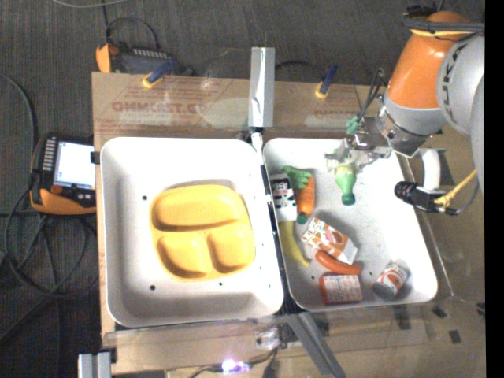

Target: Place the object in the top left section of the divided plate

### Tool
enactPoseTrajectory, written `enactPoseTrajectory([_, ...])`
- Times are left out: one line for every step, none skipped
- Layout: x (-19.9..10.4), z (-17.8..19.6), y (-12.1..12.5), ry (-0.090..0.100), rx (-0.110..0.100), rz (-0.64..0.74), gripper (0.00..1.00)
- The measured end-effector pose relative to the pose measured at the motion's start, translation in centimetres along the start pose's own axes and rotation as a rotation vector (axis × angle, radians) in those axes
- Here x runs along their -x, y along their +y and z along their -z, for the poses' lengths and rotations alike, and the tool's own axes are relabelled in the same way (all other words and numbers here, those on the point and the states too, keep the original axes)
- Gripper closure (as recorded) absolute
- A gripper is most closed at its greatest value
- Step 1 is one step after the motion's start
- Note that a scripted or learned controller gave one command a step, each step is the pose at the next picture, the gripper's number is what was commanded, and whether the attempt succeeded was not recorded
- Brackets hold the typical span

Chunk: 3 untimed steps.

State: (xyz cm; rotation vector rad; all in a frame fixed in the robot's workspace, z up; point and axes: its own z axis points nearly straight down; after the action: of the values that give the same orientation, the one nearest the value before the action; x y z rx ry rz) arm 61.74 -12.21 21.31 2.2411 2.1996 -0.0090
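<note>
the hand [347, 157] hangs over the far side of the right white bin [417, 235], a small green plastic bottle [346, 183] pinched by its top between the fingers, so the carry looks underway. next, it must travel left to the yellow divided plate [203, 231] in the left white bin [118, 211] and release over the top left section [185, 209].

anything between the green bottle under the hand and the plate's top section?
The green bottle hangs at the hand over the right bin. Between it and the yellow divided plate in the left bin stand the two bins' adjoining rims and the toy carrot. The plate's sections look bare.
</note>
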Motion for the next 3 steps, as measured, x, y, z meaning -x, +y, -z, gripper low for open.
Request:
enactPoseTrajectory([-0.3,4.7,0.8,0.0,0.002,0.078,1.0])
enactPoseTrajectory([-8.8,0.2,-2.6,0.005,-0.001,-0.062,1.0])
enactPoseTrajectory([-8.8,0.2,-2.6,0.005,-0.001,-0.062,0.0])
